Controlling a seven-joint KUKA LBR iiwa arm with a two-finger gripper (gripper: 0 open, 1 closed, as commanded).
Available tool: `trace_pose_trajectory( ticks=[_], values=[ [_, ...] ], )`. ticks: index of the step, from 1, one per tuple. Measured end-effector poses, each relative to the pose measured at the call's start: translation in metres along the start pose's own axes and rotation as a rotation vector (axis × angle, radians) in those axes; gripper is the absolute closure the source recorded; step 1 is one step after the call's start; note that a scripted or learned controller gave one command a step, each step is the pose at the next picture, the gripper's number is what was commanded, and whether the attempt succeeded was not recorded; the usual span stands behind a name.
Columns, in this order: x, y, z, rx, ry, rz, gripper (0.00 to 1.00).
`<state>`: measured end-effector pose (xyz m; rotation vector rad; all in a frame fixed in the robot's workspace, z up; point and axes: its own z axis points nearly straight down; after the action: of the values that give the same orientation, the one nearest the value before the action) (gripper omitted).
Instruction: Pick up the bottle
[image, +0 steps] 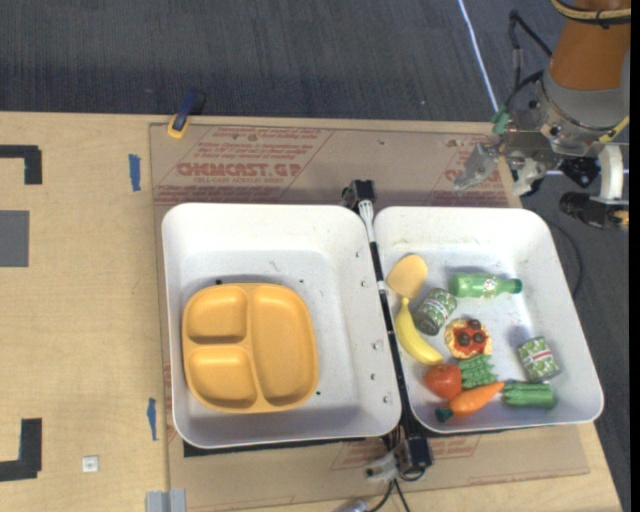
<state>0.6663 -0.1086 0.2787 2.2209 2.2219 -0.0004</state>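
Camera view shows the task barely begun: the green bottle (484, 286) lies on its side in the right-hand bin (570, 300), untouched, and the claw (495, 165) hangs above the cardboard beyond that bin's far rim, carrying nothing that can be seen. Whether the claw is wide or narrow cannot be told from this slant; its tips blur against the sheet. By my judgement everything is left to do: bring the claw over the bin, come down on the bottle, close, and lift.

The bottle sits just nearward of the claw and a little below it in the picture, close to the bin's far wall, with its cap pointing toward the arm's side. Farther from the claw, the same bin holds a crowd of toy food: a yellow banana (413, 335) along the divider, a pale yellow piece (407, 274) at its far end, a small tin can (433, 310) touching the banana, a little pizza (468, 338), a tomato (444, 380), a carrot (472, 399), a green vegetable (527, 396), and a second can (537, 358) near the arm-side wall. The bottle lies apart from these, so the approach looks fairly free.

The left-hand bin (200, 230), well away from the claw, holds a yellow divided plate (250, 345) with three sections, nothing in them.
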Motion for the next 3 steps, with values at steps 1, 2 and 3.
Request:
trace_pose_trajectory(
  ticks=[1, 2, 3],
  values=[
    [-0.019, -0.04, 0.137, 0.003, 0.001, 0.244, 0.0],
    [-0.025, -0.052, 0.164, -0.029, -0.006, 0.341, 0.0],
    [-0.027, -0.052, 0.153, -0.034, -0.009, 0.343, 1.0]
  ],
)
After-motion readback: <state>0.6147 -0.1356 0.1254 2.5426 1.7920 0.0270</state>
